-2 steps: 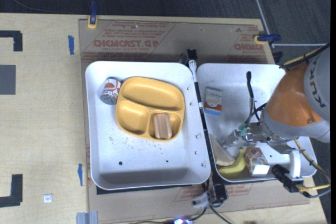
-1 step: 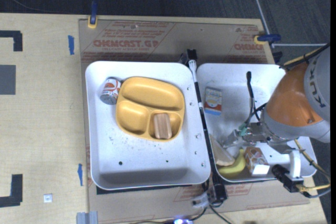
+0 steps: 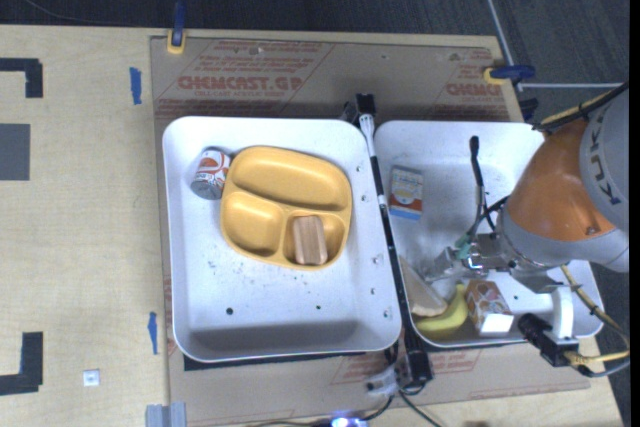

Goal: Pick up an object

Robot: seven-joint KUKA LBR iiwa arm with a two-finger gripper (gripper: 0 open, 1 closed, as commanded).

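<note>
Claw [image 3: 447, 264] beside banana [image 3: 447, 314]

Claw [image 3: 462, 258] fingers hidden among clutter; arm [image 3: 575, 200] cut off by right edge; can [image 3: 209, 173] label unreadable.

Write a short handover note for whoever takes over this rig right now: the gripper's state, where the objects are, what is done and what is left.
Gripper: low in the right bin, above the cluster at its near end; whether it grips anything cannot be told from this view.
Right bin: banana at the near edge, a small brown and white box beside it, a small white and orange carton further back.
Left bin: yellow divided tray holding a brown block; a crushed can beside the tray.
Done: arm has reached into the right bin.
Left: no object is visibly lifted; the pick is still to be confirmed or made.
</note>
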